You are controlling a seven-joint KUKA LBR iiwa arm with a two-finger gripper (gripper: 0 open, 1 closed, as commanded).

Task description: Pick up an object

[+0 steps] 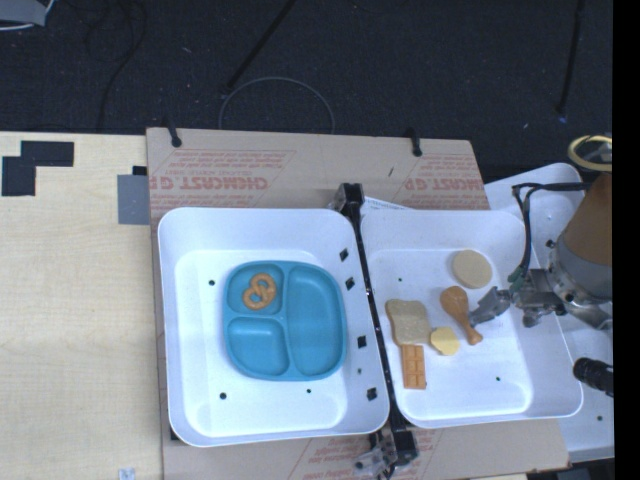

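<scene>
Objects for picking lie in the right bin (500, 393), five toy food pieces clustered left of centre. Largest to smallest across the scene: cardboard sheet (310, 173) under both bins, printed in red lettering. Left bin (195, 408) holds a blue divided plate (285, 320) with three compartments; a small orange pretzel (260, 291) sits in the upper-left compartment. Right bin, by size: tan bread slice (408, 321), squarish, lying flat; round cream-coloured disc (471, 268) toward the far side, apart from the others; brown drumstick (460, 311) lying on a slant, its lower end next to a small yellow piece (445, 342); orange waffle-like bar (414, 367), narrow, just below the bread and touching or nearly touching it.

Arm comes in from the right, grey. Gripper (486, 306) sits low over the right bin, its tip just right of the drumstick. Fingers are too dark and small to read; cannot tell if parted or closed, and nothing is visibly between them.
</scene>
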